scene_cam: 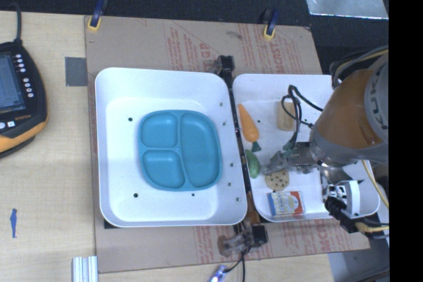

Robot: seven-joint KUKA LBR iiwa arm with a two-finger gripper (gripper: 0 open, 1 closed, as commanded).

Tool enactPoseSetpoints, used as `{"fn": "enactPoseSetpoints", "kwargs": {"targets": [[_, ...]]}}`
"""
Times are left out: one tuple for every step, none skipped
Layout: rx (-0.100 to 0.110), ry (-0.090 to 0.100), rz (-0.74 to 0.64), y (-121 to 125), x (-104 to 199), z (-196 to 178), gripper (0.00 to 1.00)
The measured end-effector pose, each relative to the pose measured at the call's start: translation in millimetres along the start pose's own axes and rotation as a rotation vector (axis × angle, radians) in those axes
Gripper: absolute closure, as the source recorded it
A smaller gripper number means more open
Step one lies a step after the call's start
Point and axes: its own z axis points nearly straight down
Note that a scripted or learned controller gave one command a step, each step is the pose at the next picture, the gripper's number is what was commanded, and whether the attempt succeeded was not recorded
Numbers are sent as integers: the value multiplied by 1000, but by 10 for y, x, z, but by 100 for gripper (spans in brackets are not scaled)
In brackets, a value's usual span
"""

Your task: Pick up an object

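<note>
Cookie (pixel 277 179) lies just below my pincer (pixel 283 159), lowered here to reach it, though I cannot tell whether it is spread.

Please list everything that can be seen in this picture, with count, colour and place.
bins: 2, white, side by side on the bench
divided plate: 1, blue, in left bin
carrot: 1, orange, right bin, left side
green item: 1, green, below the carrot
cookie: 1, tan with dark dots, right bin
small box: 1, white and red, right bin's near edge
beige piece: 1, right bin, far part
clamps: 2, blue and yellow, bench's far edge
pendant: 1, orange and black, bench's left
arm: 1, grey and orange, over right bin
gripper: 1, dark, above the cookie
</note>
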Motion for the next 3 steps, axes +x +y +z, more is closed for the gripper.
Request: {"fn": "enactPoseSetpoints", "kwargs": {"targets": [[0,-1,-2,6,-9,-100,100],[1,-1,-3,5,-10,-100,0],[11,9,4,-53,82,135,0]]}}
